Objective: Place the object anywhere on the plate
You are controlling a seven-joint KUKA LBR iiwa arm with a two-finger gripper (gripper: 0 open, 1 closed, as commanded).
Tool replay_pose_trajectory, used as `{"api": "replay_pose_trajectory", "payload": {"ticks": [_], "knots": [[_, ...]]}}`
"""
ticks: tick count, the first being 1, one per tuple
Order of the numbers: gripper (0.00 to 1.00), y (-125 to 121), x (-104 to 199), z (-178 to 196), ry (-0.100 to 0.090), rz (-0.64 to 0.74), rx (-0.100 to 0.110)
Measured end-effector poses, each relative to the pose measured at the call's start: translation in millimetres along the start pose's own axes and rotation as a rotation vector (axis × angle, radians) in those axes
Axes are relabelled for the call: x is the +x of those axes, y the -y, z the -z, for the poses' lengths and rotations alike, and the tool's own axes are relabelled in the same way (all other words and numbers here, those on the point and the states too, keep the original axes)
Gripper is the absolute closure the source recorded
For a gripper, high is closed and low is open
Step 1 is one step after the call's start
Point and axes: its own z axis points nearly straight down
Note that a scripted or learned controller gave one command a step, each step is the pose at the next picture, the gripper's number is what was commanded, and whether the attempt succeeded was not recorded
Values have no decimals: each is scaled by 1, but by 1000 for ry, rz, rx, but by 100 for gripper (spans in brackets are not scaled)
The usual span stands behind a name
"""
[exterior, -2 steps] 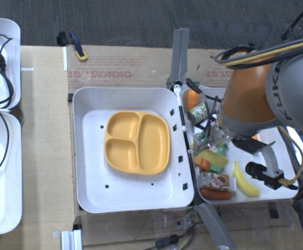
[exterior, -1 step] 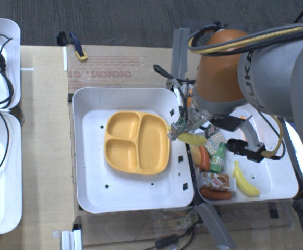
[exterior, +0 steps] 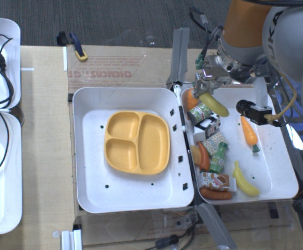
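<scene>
Camera view — yellow banana [exterior: 214, 103] lies just below the fingers [exterior: 202, 85].

Landmark: plate [exterior: 137, 141], yellow, three compartments, in the middle of left bin [exterior: 88, 155]. Bare white bin floor on all four sides of plate; open from above. Right of plate: rim between the bins with black clips [exterior: 183, 132]. Beyond it, right bin [exterior: 276, 176] packed along its near wall: cans, cartons, sausage, banana [exterior: 244, 179]. Carrot [exterior: 249, 131] farther right, bare floor around it. Arm [exterior: 255, 20] overhangs the upper-right corner.
</scene>
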Motion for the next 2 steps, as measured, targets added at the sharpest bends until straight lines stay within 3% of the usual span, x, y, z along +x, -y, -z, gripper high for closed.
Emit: {"api": "replay_pose_trajectory", "payload": {"ticks": [1, 2], "knots": [[100, -47, -3, 132, 0, 18, 0], [100, 53, -38, 65, -1, 180, 2]]}}
